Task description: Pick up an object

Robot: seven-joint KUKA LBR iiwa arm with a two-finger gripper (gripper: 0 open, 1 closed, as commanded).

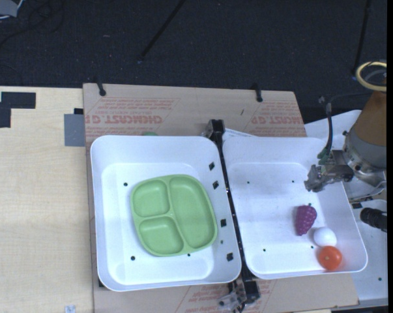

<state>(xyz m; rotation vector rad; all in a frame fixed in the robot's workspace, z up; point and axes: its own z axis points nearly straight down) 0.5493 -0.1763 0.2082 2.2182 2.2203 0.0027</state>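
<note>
A purple bunch of grapes point(305, 218) lies in the right bin point(268, 194), toward its right side. Just below it rest a white ball point(324, 237) and an orange-red ball point(330, 258) in the bin's near right corner. The gripper point(315, 179) hangs over the right bin's right part, above and slightly right of the grapes. Nothing shows between its fingers. The arm's grey body with its orange band point(372, 119) comes in from the right edge.
The left bin point(111, 175) holds a green three-compartment plate point(173, 215). A black clamp bar point(223, 201) runs between the two bins. Cardboard point(183, 113) lies under both bins, and cables trail at the right edge.
</note>
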